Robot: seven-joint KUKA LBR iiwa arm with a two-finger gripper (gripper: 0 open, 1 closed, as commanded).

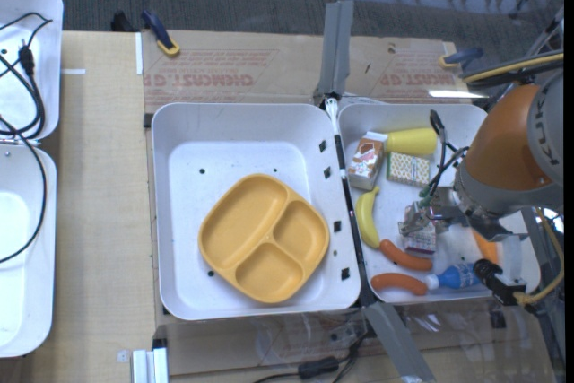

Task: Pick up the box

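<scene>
One yellow divided plate (264,238) lies in the left bin (170,193). In the right bin (352,117), one box (366,161) stands at ten o'clock, one banana (366,218) below it, two sausages (399,283) at six. The gripper (420,227) hovers mid-bin; its state I cannot tell.

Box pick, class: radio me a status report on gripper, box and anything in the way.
Gripper low in right bin, over the sausages. Box apart at bin's upper left, untouched. Banana lies between them.

Faint reddish print runs upside down across the cardboard sheet (269,63) behind the bins, too blurred to read.
</scene>
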